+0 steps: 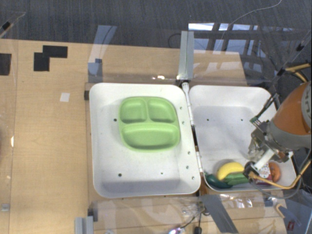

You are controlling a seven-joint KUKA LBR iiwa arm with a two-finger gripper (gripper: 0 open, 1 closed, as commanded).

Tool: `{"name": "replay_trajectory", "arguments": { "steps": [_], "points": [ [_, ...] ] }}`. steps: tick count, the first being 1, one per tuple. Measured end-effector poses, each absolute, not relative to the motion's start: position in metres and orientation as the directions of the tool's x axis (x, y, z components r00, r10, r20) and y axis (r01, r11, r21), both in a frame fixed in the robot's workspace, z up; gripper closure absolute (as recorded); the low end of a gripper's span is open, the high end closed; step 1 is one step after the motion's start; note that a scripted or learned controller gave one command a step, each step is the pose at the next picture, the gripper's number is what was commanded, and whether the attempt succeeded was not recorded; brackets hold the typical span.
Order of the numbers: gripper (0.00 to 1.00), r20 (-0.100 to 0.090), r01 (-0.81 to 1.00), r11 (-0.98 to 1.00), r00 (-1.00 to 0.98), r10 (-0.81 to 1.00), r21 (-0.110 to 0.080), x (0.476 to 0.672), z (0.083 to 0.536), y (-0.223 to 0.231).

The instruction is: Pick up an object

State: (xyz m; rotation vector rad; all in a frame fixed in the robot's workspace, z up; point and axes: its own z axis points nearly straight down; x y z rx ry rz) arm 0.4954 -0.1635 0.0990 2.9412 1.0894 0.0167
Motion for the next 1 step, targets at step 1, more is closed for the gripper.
{"name": "replay_trajectory", "arguments": {
  "steps": [1],
  "points": [
    [1.0, 0.003, 0.471, -0.882, 0.882, 0.471, 0.001, 0.5195, 0.2041, -0.1358]
  ]
}}
